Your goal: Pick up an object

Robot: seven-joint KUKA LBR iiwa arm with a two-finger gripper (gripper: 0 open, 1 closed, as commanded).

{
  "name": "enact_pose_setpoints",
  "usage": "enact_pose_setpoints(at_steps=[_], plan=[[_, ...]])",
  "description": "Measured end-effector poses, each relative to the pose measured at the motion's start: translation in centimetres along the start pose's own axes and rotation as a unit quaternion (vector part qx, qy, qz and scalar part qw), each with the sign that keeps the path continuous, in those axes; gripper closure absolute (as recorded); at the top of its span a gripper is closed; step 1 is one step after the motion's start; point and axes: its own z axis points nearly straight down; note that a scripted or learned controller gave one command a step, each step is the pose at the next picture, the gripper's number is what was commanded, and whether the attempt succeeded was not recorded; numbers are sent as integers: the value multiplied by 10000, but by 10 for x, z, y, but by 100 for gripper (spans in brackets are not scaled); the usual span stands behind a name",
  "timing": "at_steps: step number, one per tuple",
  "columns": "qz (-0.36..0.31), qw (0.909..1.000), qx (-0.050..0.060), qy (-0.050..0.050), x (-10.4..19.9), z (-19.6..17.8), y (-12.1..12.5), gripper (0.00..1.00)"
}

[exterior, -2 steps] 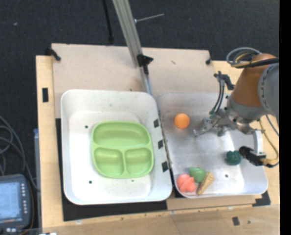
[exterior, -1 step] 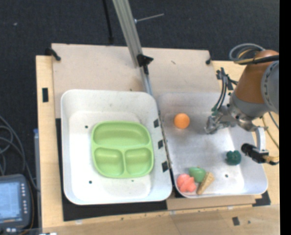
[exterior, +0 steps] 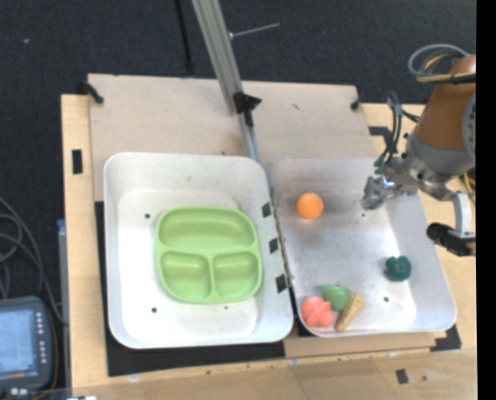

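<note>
In the right bin [exterior: 414,315] lie an orange ball [exterior: 310,206] near its upper left, a dark green toy [exterior: 398,267] toward the right side, and a cluster at the front: a pink toy [exterior: 317,311], a light green toy [exterior: 337,295] and a tan cone-shaped piece [exterior: 350,312]. My gripper [exterior: 374,192] hangs over the bin's upper right part, to the right of the orange ball and apart from it. Nothing shows between its fingers.
The left bin [exterior: 122,182] holds a light green divided plate [exterior: 207,252]. A slanted metal pole [exterior: 222,52] rises from the back between the bins. A screen device [exterior: 10,344] sits off the bench at lower left.
</note>
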Motion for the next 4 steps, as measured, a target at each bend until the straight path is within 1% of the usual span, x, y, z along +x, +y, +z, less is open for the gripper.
enact_pose_setpoints(at_steps=[1, 2, 3, 4], plan=[[-6, 10000, -4, -3, -2, -55, 2, 100], [-16, 10000, 18, 10, 40, -58, 13, 100], [-27, 10000, 15, 17, 98, -71, 17, 100], [-19, 10000, 25, 17, 147, -66, 30, 100]])
